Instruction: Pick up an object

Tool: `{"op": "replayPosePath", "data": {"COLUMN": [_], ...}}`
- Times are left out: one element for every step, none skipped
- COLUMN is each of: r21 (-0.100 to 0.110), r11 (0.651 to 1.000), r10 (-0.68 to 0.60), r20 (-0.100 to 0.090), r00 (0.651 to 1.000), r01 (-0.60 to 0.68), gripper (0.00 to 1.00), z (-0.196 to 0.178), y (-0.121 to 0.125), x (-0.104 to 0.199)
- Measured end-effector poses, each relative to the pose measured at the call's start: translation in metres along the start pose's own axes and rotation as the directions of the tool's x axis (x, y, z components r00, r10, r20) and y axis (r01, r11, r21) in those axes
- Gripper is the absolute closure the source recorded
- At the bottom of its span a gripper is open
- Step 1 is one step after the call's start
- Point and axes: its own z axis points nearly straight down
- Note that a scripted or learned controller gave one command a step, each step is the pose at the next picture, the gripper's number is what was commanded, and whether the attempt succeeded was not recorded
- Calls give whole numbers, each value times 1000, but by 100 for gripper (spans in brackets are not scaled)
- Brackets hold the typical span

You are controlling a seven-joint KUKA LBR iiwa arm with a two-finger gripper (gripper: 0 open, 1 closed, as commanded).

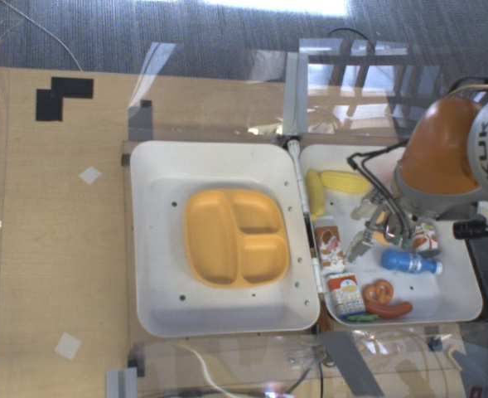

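The grey two-finger gripper (368, 229) hangs low over the right white bin (467, 301), fingers spread apart with nothing between them, apparently poised to choose a target. Candidates crowd round it: a blue plastic bottle (409, 262) at four o'clock, a yellow banana (343, 181) at eleven, while the yellow compartment tray (235, 237) lies alone in the left white bin (157, 222).

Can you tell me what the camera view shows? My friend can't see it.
A robot arm's pincer hangs over the right bin of toy food, above a blue bottle. The left bin holds a yellow divided tray.
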Motion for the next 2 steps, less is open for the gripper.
{"op": "replayPosePath", "data": {"r21": [0, -1], "r11": [999, 1000], "r10": [51, -3], "r20": [8, 9], "r00": [999, 1000], "r01": [-51, 3], "gripper": [0, 0], "z": [27, 29], "y": [-32, -26], "x": [47, -15]}}
